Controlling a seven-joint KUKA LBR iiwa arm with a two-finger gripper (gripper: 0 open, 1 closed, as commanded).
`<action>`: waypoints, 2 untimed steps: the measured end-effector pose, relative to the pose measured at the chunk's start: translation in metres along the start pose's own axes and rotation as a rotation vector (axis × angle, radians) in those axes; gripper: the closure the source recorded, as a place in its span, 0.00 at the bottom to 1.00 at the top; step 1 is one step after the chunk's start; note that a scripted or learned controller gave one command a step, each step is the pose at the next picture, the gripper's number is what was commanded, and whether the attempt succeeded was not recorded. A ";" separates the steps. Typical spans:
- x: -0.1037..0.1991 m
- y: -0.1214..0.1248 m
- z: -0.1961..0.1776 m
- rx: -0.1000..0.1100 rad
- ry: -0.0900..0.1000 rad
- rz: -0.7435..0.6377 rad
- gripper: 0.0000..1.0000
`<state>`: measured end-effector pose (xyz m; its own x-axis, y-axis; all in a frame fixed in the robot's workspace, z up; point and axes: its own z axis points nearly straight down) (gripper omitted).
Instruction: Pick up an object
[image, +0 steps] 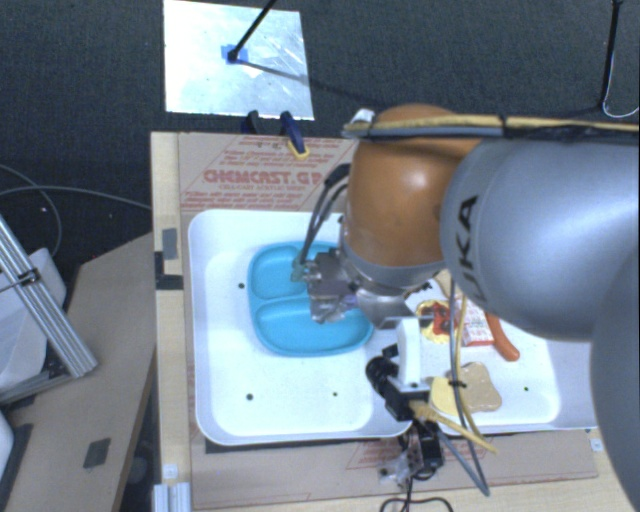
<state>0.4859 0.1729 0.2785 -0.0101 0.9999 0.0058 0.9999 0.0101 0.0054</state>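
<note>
My own grey arm (540, 230) with its orange band (400, 180) sits nearest the lens, spreading across the right bin (540, 400) from the right. My gripper (325, 290) hangs low over the left bin (220, 300), right above a blue two-part dish (290, 320) lying near that bin's middle; whether I am touching it, I cannot tell. The right bin holds an orange piece (503, 345), a red-and-white packet (474, 326) and a tan piece (478, 390).
</note>
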 end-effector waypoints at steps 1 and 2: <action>-0.007 0.024 -0.232 -0.013 0.001 0.006 1.00; -0.049 0.000 -0.130 0.014 -0.009 0.013 1.00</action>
<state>0.4853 0.1230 0.4084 0.0029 1.0000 -0.0028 1.0000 -0.0030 -0.0081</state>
